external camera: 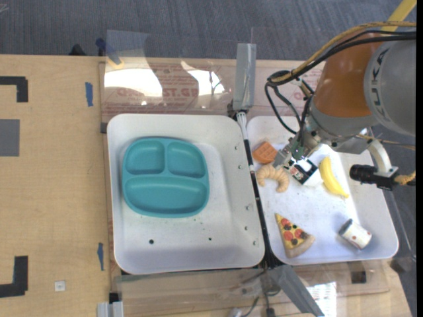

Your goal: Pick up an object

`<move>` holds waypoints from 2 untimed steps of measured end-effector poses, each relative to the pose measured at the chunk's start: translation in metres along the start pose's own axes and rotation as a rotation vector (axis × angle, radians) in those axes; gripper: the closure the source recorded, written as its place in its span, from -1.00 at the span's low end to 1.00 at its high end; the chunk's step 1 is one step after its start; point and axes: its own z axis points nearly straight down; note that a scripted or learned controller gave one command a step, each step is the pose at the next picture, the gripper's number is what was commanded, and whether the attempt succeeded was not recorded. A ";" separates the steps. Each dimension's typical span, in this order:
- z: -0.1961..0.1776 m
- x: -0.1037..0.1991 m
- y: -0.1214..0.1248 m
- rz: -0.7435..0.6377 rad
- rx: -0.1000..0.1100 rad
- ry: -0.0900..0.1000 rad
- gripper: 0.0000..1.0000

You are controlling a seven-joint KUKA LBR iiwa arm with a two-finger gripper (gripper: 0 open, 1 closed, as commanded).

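The hand (295,162) hangs low in the right white plastic bin (383,226); whether it is wide or narrow I cannot tell. A tan croissant (274,176) lies just at its 8 o'clock, an orange waffle piece (265,152) at 10, a yellow banana (332,177) at 3. A pizza slice (294,234) lies at 6.

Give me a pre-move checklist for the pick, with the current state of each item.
1. Gripper over the right bin: ok.
2. A target close by: ok, the croissant lies just beside the gripper, the waffle next to it.
3. Object between the fingers: not ok, none seen.
4. Finger opening: cannot tell.
5. Banana, pizza slice and small cup away from the gripper: ok.
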 end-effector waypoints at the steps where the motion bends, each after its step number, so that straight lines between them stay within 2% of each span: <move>1: 0.002 0.054 -0.001 0.560 0.010 0.003 1.00; 2: 0.003 0.133 -0.001 0.965 0.013 0.003 1.00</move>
